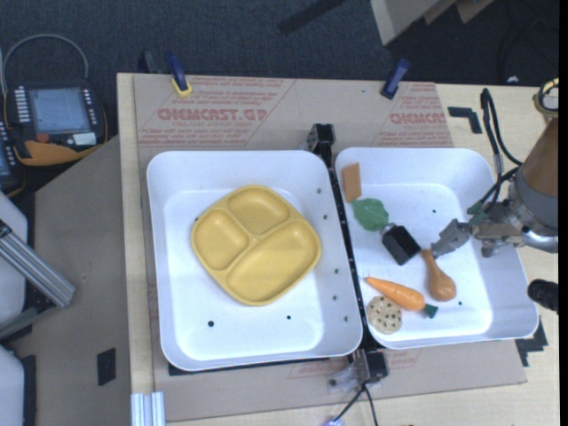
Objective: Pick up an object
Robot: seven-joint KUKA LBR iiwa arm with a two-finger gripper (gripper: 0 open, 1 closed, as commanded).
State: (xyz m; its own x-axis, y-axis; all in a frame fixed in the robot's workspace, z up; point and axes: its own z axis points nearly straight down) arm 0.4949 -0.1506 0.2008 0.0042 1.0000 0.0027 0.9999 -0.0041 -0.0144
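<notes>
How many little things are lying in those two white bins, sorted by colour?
Yellow: 1, the divided plate in the left bin
Orange: 2, the carrot and a flat orange piece
Green: 1, a leafy toy
Black: 1, a small block
Tan: 2, a drumstick and a speckled cookie
Total: 7, six of them in the right bin

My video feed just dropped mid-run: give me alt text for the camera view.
The gripper hangs low over the right bin, just above a tan drumstick-shaped toy, holding nothing visible. Nearby lie a black block, green leafy toy, carrot, cookie and orange slab. The left bin holds a yellow divided plate.
</notes>
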